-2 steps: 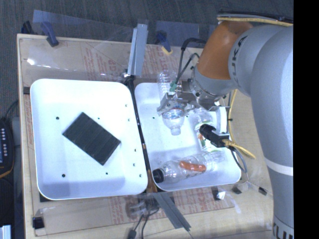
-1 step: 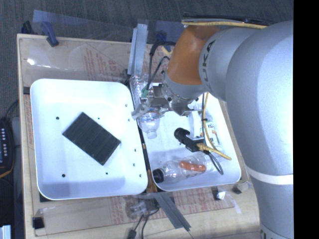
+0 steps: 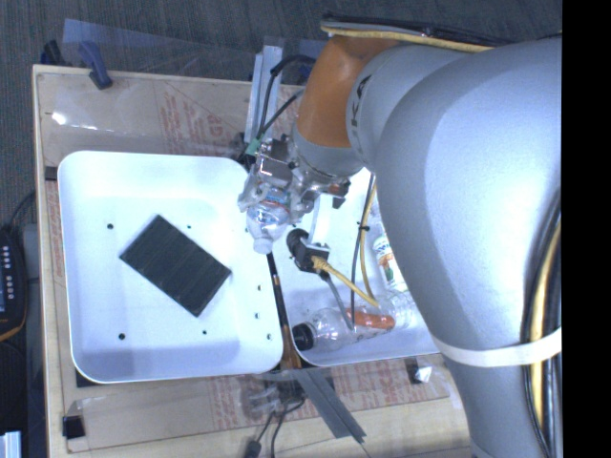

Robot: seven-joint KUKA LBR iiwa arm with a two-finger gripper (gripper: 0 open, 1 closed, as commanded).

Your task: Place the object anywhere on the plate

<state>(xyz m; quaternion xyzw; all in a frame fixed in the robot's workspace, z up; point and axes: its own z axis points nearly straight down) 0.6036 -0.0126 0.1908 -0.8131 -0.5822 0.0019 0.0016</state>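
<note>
A dark grey rectangular plate (image 3: 176, 263) lies flat and turned at an angle in the left white bin (image 3: 76, 256). My gripper (image 3: 268, 206) hangs over the divider between the two bins, just right of the left bin's right rim. A small clear plastic bottle (image 3: 262, 227) with a pale cap sits between its fingers and pokes out below them, tilted toward the left bin. The bottle is up and to the right of the plate, apart from it. The arm's grey body and orange band (image 3: 329, 93) hide much of the right bin.
The right bin (image 3: 325, 356) holds a clear bottle with a black cap (image 3: 304, 335), an orange item (image 3: 374, 322) and a labelled bottle (image 3: 384, 258). A black and yellow cable (image 3: 329, 273) dangles under the wrist. Wooden bench borders surround the bins.
</note>
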